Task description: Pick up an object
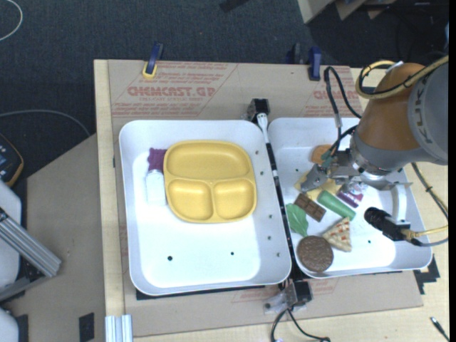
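My gripper (318,177) hangs low over the middle of the right bin (285,137), reaching in from the right. Just below its tip lie a brown chocolate bar (308,205) and a green cylinder (335,204). A green leaf (298,220) sits left of the bar. A pizza slice (340,235) and a round brown patty (314,254) lie near the bin's front. An orange piece (322,152) shows behind the gripper, and a purple item (352,190) peeks out beside the wrist. I see nothing held.
The left bin (199,262) holds a yellow divided plate (210,179), with a purple item (156,157) and a white bottle (154,187) at its left. The arm's orange band (388,112) covers the right bin's far right part.
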Tool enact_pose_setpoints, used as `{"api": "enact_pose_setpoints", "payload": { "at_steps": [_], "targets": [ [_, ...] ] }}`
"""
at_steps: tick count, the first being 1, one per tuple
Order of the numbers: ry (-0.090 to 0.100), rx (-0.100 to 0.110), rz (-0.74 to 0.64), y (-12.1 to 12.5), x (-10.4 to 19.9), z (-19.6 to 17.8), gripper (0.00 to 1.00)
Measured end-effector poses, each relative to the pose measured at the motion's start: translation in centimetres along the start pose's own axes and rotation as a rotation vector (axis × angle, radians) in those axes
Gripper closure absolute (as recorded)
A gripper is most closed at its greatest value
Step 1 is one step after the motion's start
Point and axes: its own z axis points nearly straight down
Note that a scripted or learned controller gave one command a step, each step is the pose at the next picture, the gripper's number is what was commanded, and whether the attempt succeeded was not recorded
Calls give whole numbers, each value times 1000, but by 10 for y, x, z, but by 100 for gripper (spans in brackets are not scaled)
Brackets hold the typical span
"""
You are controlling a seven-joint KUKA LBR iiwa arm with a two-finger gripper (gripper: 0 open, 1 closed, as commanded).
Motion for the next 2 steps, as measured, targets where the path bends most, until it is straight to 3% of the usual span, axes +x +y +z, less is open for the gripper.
{"api": "enact_pose_setpoints", "payload": {
  "at_steps": [1, 2],
  "targets": [
    [0, -4, 0, 0, 1, 36, 0],
    [-2, -8, 2, 1, 0, 24, 100]
  ]
}}
